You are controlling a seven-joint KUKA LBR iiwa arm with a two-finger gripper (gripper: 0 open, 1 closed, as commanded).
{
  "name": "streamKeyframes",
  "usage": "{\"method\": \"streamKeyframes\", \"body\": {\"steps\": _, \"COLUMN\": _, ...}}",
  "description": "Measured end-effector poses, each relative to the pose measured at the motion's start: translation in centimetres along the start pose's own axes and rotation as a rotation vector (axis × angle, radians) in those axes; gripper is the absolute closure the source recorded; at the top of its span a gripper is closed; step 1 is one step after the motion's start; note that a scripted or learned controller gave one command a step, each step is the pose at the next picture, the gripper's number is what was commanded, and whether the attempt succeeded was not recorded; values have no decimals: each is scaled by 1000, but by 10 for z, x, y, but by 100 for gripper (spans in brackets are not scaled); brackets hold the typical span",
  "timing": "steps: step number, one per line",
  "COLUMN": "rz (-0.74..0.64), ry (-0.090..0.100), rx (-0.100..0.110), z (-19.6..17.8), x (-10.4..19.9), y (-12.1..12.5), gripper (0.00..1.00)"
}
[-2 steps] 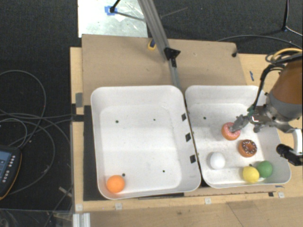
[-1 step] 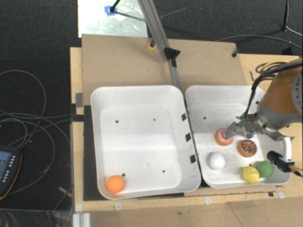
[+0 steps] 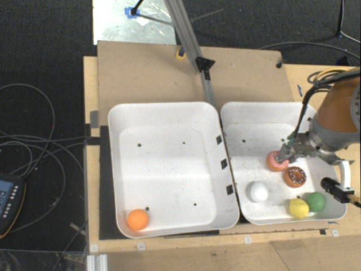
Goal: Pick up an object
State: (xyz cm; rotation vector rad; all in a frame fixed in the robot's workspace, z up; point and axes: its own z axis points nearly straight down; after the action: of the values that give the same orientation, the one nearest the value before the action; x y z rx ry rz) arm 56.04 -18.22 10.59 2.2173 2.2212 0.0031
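- Left bin holds an orange ball in its near left corner.
- Right bin holds a pink donut, a brown donut, a white ball, a lemon and a green ball.
- Gripper sits at the pink donut's top edge, touching it; the donut lies on the bin floor.

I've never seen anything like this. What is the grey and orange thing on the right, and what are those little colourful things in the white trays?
It is a robot arm, seen from a camera fixed above the bench. Its gripper is down at a pink doughnut in the right tray; whether it grips it is unclear. Nearby lie a brown doughnut, a white ball, a yellow lemon and a green ball. The left tray holds an orange ball.
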Motion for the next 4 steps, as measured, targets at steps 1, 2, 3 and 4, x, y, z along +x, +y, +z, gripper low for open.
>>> {"method": "streamKeyframes", "body": {"steps": 1, "rz": -1, "ry": -1, "rx": -3, "z": -61, "x": -1, "y": -6, "gripper": 100}}
{"method": "streamKeyframes", "body": {"steps": 2, "rz": -3, "ry": -2, "rx": -5, "z": -125, "x": -1, "y": -6, "gripper": 100}}
{"method": "streamKeyframes", "body": {"steps": 3, "rz": -4, "ry": 0, "rx": -1, "z": -146, "x": -1, "y": -5, "gripper": 100}}
{"method": "streamKeyframes", "body": {"steps": 4, "rz": -8, "ry": 1, "rx": 0, "z": -153, "x": 48, "y": 5, "gripper": 100}}
